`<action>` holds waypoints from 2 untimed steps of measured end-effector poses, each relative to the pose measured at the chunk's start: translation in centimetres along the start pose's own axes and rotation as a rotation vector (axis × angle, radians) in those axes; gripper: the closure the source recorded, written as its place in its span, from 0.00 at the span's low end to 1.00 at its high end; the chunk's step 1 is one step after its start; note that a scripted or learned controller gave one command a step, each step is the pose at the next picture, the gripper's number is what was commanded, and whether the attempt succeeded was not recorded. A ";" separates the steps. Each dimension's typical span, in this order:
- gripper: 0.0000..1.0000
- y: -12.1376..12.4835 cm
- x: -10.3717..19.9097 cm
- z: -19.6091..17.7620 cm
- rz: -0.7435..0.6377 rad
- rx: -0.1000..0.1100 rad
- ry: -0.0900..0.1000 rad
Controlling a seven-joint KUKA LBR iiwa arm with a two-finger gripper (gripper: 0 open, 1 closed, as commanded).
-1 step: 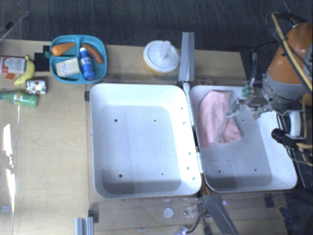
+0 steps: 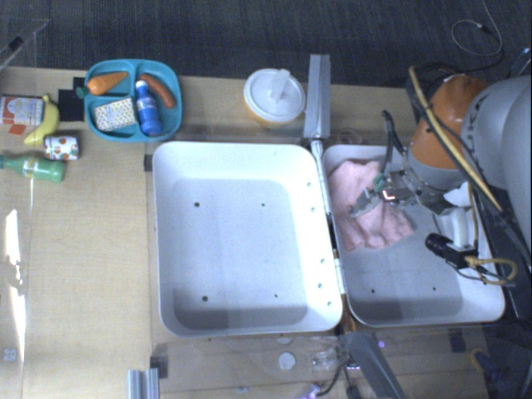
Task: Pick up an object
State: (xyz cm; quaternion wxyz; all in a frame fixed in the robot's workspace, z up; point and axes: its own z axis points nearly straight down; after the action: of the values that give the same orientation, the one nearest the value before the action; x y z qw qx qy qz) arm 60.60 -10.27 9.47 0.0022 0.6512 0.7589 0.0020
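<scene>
Pink cloth [image 2: 364, 209] lies crumpled at ten o'clock in the right bin [image 2: 416, 293]. I see the gripper [image 2: 376, 198] over it, jaws seemingly apart, though blurred. I'd press into a thick fold before closing.

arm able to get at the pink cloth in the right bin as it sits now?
Probably yes. The end effector is already right over the pink cloth, which lies bunched in the upper left part of the right bin. Nothing else lies on it; the bin's left wall runs close beside the cloth, which may crowd a grasp there.
</scene>
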 end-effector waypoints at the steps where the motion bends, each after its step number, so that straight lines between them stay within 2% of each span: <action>1: 0.00 5.5 -0.7 0.4 -0.023 -0.003 -0.002; 2: 0.00 -0.6 -2.9 0.4 -0.169 -0.008 -0.004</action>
State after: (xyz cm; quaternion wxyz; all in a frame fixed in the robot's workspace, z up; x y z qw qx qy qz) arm 60.49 -13.18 9.11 0.0064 0.5846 0.8113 0.0034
